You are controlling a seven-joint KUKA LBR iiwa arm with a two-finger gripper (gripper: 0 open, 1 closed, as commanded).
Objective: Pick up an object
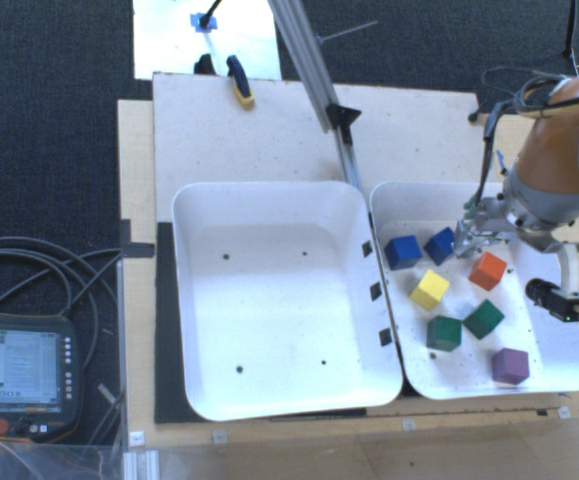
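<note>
While fingers (472,236) hover, state unclear, beside matte blue cube (440,245), glossy white bin (559,363).

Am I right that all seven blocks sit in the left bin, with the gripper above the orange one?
Not quite. The camera view shows the seven blocks in the right bin, not the left. The gripper is indeed just above the orange block.

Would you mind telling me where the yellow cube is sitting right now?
The yellow cube lies in the right-hand bin of the camera view, near its left wall, just below the blue cube and above a green cube.
</note>
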